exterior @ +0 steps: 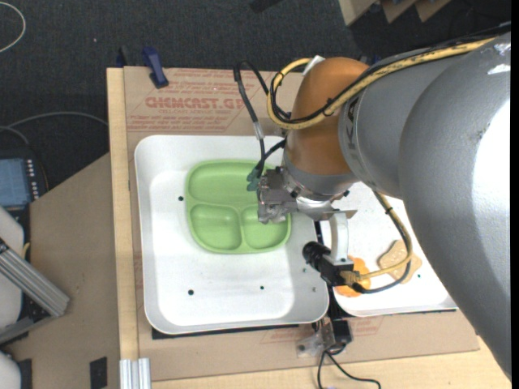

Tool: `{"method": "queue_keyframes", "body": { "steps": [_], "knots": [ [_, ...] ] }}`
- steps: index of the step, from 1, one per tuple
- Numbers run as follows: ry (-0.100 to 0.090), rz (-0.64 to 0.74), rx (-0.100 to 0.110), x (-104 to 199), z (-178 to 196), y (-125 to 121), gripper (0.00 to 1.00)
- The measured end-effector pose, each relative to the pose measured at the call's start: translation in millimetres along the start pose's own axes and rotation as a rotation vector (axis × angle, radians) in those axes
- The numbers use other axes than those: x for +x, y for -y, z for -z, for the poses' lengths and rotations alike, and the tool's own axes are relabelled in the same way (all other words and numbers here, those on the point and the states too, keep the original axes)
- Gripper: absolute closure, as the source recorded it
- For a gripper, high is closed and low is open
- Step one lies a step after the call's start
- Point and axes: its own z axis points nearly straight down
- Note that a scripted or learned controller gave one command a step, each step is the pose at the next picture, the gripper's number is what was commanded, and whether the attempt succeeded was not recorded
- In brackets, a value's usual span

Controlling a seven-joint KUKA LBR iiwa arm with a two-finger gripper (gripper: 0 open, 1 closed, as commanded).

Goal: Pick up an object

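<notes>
The hand (272, 205) hangs over the right edge of a green divided plate (229, 207); whether it grips anything cannot be told. The plate lies flat in the left bin (162, 241). An orange object (395, 258) rests in the right bin (422, 294), on the desk (195, 96).

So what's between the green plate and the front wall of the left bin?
Bare white bin floor, in the camera view, between the green plate and the left bin front wall.
</notes>
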Motion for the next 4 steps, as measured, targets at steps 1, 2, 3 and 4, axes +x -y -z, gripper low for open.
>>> {"method": "queue_keyframes", "body": {
  "steps": [1,2,3,4],
  "knots": [
    [-0.001,-0.004,-0.012,65.4,82.4,28.1,1.00],
    [-0.005,-0.007,-0.023,99.2,257.0,49.6,1.00],
    [0.007,-0.022,-0.002,16.1,243.4,55.3,1.00],
    [0.006,-0.013,-0.006,21.3,253.9,54.7,1.00]
  ]
}}
